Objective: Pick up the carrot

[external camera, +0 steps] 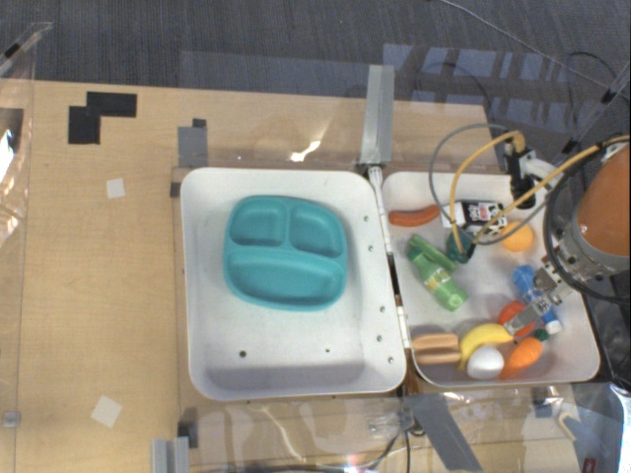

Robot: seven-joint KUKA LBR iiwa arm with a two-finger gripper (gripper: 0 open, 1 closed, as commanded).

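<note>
Nearest me in the right bin (592, 363), along its front wall, I see a row of toy food: a hot dog bun (436, 346) at the left, a yellow banana-like piece (485, 337), a white egg (484, 362) in front of it, then the carrot (524, 356), orange, lying tilted in the front right part of the bin and touching the egg's right side. The tool (540, 311) sits just behind and slightly right of the carrot, small blue and white parts hanging off the wrist; its tip looks very close to the carrot's far end, maybe touching, I can't tell, and whether it is apart or together I can't tell either. A red piece (511, 312) lies just left of the tool. Nothing visibly clamped. The grey arm (596, 230) with its orange band comes in from the right over the bin's right edge. Mid-bin, a green bottle (437, 274) lies slanted, well left of the tool. Further back, a red sausage (414, 215) near the bin's far left corner, and an orange ball-like fruit (517, 237) near the cables. The left bin (296, 372) holds a teal divided plate (286, 251), three compartments, lying flat toward the far half. Both bins rest side by side on the wooden tabletop (89, 294). Beyond it, grey carpet floor (246, 18).
</note>
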